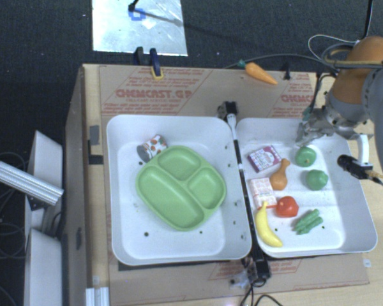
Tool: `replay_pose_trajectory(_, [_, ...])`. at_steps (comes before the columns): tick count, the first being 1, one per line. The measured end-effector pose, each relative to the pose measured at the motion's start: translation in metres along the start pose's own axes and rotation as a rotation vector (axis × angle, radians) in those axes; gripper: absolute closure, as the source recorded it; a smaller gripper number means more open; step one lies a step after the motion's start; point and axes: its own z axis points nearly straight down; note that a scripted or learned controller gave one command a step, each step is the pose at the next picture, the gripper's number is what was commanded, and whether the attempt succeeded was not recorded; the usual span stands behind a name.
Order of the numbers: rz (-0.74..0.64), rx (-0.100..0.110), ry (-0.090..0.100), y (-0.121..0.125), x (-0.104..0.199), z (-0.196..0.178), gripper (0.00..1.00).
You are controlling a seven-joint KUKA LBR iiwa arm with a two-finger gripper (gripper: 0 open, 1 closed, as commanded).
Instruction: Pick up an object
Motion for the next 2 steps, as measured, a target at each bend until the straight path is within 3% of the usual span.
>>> replay_pose_trajectory(1, [-0.001, 0.000, 0.000, 0.000, 0.000, 0.000, 0.00])
replay_pose_trajectory(2, [0.003, 0.005, 0.002, -0.002, 0.001, 0.012, 0.00])
